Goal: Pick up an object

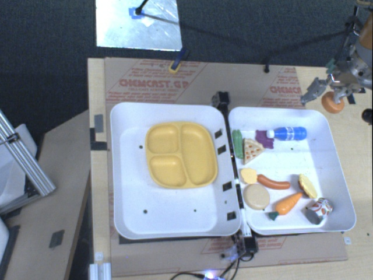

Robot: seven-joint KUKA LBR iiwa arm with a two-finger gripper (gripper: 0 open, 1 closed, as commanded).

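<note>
The right bin [335, 156] is crowded: a blue bottle [289, 133], pizza slice [252, 150], sausage [274, 183], carrot [288, 204] and round cookie [256, 196] lie close together with narrow gaps. Its upper right corner is bare. In the left bin [125, 156], a yellow divided plate [180, 154] takes the middle, leaving open floor around it.

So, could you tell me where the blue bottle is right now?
The blue bottle lies in the right bin, near its far edge, just above the pizza slice.

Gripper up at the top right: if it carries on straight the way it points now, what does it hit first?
The gripper seems to point down-left toward the right bin's far rim; past that lies the blue bottle. Depth is unclear, so it could pass above the rim.
</note>
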